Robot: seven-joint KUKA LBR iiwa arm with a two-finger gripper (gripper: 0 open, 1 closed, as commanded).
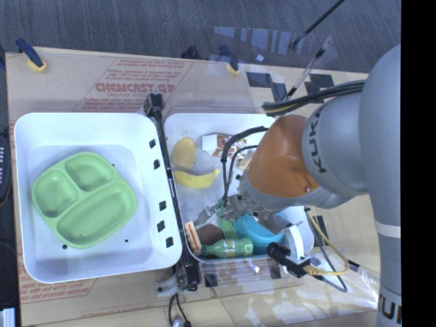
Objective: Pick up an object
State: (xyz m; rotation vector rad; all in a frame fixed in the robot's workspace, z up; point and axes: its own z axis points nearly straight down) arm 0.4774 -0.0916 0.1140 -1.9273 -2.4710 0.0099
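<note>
The grey arm (354, 142) reaches in from the right and bends down over the right bin (178, 125), its orange band (283, 159) hanging above the bin's middle. The pincer (230, 208) sits below that band, low among the clutter in the near half of the bin, and the wrist covers it too much to tell whether it is open or closed, or whether anything is caught in it. Just beside it lie the objects to be picked: a blue plastic piece (259, 231) under the wrist, a green bottle (228, 248) lying on its side along the bin's near wall, and a dark brown item (208, 234) touching the bottle's left end. Farther back in the same bin, apart from the pincer, a yellow banana (195, 178) lies flat, with a pale yellow rounded object (183, 152) just behind it and a small printed packet (212, 142) near the far wall. The left bin (27, 131) holds a light green divided plate (83, 198) with three compartments, lying flat toward the left of centre. Both bins rest side by side on the desk (88, 70), which is covered in brown cardboard with red lettering. Black cables (320, 94) run along the arm.
</note>
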